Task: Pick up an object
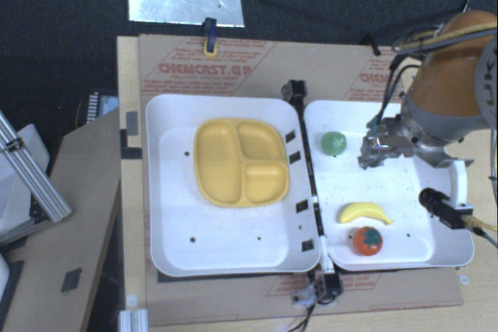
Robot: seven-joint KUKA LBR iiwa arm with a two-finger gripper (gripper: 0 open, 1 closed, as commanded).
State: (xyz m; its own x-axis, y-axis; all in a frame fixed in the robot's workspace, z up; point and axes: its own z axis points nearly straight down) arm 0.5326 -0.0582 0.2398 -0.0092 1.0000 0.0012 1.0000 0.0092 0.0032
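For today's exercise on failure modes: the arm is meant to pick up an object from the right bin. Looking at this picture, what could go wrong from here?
1. The gripper hangs between the green ball and the banana, over neither; a straight descent may close on nothing.
2. The green ball is round and could roll from a finger's nudge.
3. The banana and the tomato lie close together, so reaching for one may knock the other.

The arm (459, 101) is grey with a glossy orange band (455, 62) above the wrist. Dark cables (401, 62) loop beside it, and the small metal gripper (377, 152) is silvery-grey.
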